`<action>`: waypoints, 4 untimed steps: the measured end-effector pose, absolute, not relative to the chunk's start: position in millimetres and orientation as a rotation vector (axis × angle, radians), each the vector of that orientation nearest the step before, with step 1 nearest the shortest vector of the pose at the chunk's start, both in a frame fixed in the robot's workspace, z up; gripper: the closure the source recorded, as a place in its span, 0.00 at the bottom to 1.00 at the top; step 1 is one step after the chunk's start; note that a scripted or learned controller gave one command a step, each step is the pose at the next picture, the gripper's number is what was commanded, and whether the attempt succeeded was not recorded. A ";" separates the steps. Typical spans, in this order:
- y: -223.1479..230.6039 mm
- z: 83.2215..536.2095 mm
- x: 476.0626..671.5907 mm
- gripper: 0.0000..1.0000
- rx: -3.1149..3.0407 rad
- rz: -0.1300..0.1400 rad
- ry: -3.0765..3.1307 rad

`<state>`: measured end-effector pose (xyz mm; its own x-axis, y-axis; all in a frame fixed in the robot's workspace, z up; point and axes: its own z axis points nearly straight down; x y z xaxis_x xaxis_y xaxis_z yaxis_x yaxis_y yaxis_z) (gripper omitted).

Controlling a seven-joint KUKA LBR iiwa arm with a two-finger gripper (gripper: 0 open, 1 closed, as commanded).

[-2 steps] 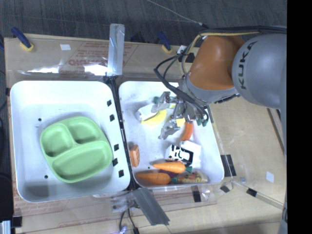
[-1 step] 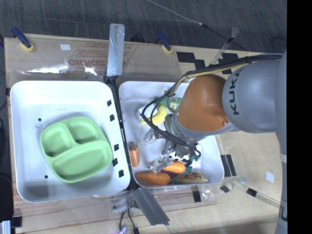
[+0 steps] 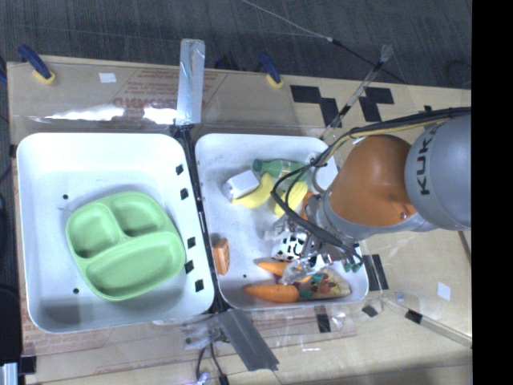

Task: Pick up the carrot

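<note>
The carrot (image 3: 272, 293) lies at the lower edge of the right bin (image 3: 210, 215). The gripper (image 3: 300, 257) sits just above it among small cluttered toys; whether its fingers are open or closed I cannot tell. A green divided plate (image 3: 124, 243) rests in the left bin (image 3: 32, 215).

Bright even light, glare on the tape (image 3: 104, 115), slightly soft focus.

One fixed camera looks down at a slant from above the table (image 3: 96, 95), taking in both bins (image 3: 40, 215) from moderately near, the arm (image 3: 433, 175) entering from the right.
</note>
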<state>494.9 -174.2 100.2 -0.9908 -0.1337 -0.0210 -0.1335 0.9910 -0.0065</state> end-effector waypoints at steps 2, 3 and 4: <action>-121.8 108.6 486.7 1.00 -0.040 -0.003 3.126; -162.5 185.3 487.4 1.00 0.029 -0.005 3.134; -161.3 182.6 486.4 0.00 0.026 -0.001 3.139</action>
<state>486.4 -161.3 182.6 -0.9999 0.0169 -0.0025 0.0169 0.9999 -0.0007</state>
